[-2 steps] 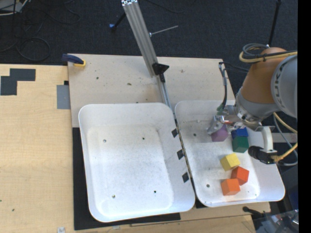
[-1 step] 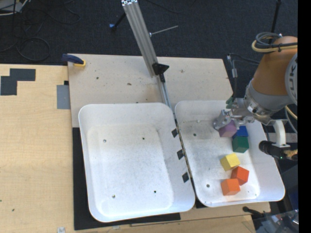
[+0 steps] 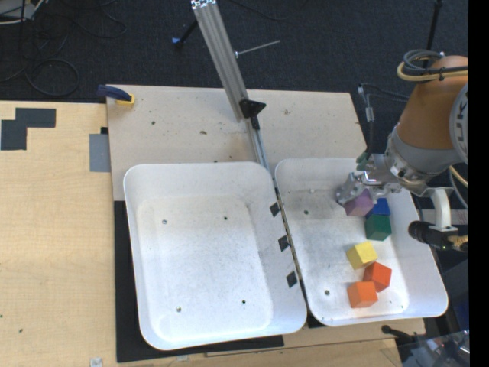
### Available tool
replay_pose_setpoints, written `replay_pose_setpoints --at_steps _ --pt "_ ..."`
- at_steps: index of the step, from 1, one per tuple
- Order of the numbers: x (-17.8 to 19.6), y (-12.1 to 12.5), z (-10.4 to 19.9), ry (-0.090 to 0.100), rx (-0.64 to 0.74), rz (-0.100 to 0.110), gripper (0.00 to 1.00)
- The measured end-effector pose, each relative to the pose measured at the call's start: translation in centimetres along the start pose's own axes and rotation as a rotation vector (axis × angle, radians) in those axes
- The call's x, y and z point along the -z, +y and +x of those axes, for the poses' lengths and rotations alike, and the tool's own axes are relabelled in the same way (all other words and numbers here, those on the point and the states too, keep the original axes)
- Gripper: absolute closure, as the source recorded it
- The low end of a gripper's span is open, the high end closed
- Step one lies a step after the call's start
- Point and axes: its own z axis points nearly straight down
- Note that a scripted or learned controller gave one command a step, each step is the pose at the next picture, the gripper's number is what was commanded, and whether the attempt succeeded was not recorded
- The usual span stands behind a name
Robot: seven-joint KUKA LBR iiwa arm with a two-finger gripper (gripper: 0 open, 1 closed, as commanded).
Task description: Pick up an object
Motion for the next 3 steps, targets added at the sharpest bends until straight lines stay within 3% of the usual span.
replay_pose_setpoints --at_steps 3 --pt "3.1 -4.2 15.2 0.002 0.007 0.004 1.0"
